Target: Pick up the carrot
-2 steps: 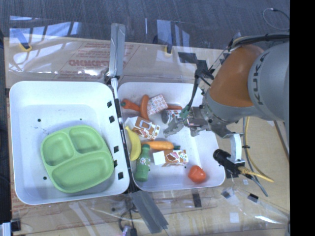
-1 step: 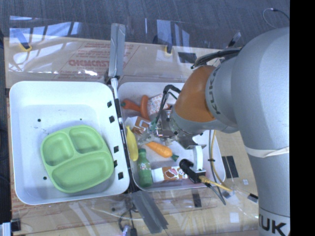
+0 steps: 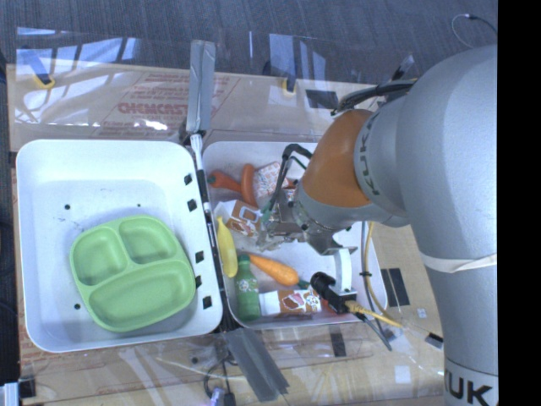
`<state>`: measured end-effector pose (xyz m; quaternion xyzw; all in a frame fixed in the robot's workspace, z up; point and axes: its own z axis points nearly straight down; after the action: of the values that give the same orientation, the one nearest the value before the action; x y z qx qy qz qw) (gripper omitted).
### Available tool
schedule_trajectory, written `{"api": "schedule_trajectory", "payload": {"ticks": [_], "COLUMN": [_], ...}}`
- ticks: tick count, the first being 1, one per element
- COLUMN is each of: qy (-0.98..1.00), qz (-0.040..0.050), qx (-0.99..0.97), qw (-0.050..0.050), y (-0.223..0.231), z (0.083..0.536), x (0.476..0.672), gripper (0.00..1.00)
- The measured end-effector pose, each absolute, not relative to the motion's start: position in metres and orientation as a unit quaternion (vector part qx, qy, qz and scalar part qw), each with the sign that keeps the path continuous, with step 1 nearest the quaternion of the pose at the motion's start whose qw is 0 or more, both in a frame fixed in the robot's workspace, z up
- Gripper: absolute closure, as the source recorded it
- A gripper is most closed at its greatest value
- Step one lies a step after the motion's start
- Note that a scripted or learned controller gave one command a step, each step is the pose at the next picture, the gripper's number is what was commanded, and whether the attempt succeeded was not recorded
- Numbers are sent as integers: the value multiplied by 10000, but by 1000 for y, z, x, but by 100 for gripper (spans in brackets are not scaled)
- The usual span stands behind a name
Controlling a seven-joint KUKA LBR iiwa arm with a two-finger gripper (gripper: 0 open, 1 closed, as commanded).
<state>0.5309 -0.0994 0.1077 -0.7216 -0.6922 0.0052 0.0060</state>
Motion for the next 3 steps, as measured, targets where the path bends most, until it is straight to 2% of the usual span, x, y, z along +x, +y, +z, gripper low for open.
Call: {"api": "schedule_trajectory", "payload": {"ticks": [1, 2, 3], "qy": [-6923, -6974, -7004], "qz": [51, 20, 29], "qx": [-7216, -7167, -7138], "qw": [59, 36, 41], "y": [-99, -126, -126], "z": [108, 88, 96], "x": [531, 494, 495], "gripper": [0, 0, 100]}}
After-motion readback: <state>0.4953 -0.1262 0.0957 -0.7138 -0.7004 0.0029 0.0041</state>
